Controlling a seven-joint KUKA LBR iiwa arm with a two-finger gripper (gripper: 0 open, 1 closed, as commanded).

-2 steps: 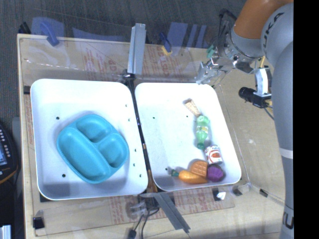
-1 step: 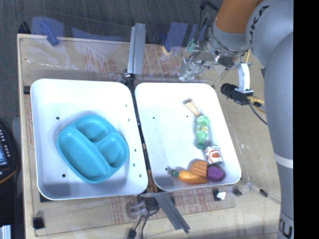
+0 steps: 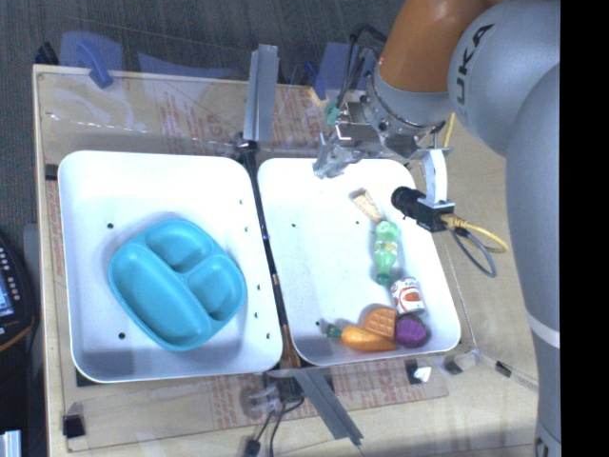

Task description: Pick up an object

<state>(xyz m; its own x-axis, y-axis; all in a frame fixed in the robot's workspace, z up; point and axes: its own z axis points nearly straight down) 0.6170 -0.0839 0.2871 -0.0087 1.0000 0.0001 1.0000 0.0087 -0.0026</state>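
Observation:
My gripper (image 3: 331,163) hangs over the back edge of the right bin (image 3: 314,274), and nothing shows between its fingers. The objects lie along that bin's right side: a small tan piece (image 3: 365,204), a green bottle (image 3: 385,250), a small red-and-white can (image 3: 408,296), a purple toy (image 3: 412,331), a waffle-like brown piece (image 3: 380,321) and an orange carrot (image 3: 362,339). All of them lie well in front of and to the right of the gripper.
A blue divided plate (image 3: 176,279) lies in the left bin (image 3: 95,188). A metal divider post (image 3: 260,93) rises at the back between the bins. A black fitting with a yellow cable (image 3: 428,212) sits at the right bin's right rim.

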